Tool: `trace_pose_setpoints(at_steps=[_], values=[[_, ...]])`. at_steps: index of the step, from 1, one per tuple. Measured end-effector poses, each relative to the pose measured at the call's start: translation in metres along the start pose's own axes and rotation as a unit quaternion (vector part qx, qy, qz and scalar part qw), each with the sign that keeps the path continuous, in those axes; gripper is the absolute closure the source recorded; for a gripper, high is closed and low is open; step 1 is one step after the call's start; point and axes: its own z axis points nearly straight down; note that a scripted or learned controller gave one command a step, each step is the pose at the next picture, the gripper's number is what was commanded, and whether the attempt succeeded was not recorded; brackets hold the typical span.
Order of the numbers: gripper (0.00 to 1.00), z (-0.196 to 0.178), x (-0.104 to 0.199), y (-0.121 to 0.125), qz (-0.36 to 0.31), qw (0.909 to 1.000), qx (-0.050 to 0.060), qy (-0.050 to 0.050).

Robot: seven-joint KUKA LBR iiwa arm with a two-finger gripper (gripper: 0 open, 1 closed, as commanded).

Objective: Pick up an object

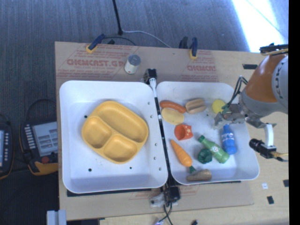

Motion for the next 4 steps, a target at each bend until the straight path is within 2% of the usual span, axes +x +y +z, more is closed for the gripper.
trace_pose_setpoints(at_steps=[1,2,3,4], values=[[1.00,-0.057,0.070,0.039,0.004,0.9999,0.011,0.002],[0.00,-0.056,0.069,0.038,0.005,0.9999,0.012,0.001],[0.00,0.008,0.099,0.054,0.005,0.9999,0.010,0.000],[0.00,0.005,0.091,-0.032,0.006,0.9999,0.013,0.001]])
